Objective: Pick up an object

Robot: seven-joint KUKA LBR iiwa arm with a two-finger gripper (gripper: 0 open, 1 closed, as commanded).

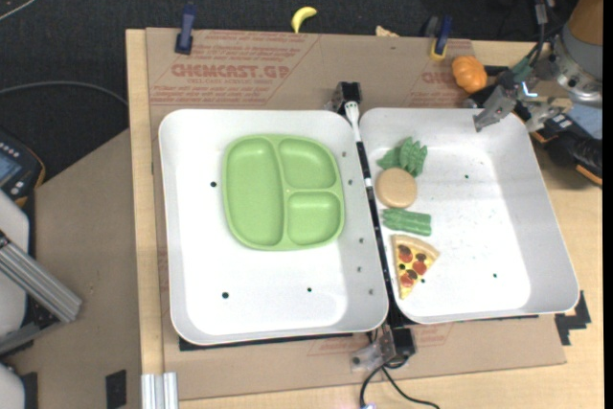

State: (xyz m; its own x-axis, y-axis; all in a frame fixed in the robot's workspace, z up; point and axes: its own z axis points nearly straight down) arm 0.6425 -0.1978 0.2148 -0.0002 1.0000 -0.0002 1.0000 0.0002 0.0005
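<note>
I see four toy foods along the right bin's (498, 206) left wall, a leafy green piece (408, 154), tan round bun (397, 188), green slab (408, 222), and pizza slice (413, 263), one green divided plate (283, 192) in the left bin (192, 225), gripper (493, 110) over the right bin's far corner, grip state I can't tell.

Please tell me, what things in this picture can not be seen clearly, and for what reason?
1. The grey two-finger gripper, camera view: small and blurred, so its finger gap and contents are unreadable.
2. The grey arm: cut off by the right edge.
3. The round tan toy in the right white bin: too small to identify.
4. The orange ball-like object beyond that bin: partly hidden by the gripper hardware.
</note>
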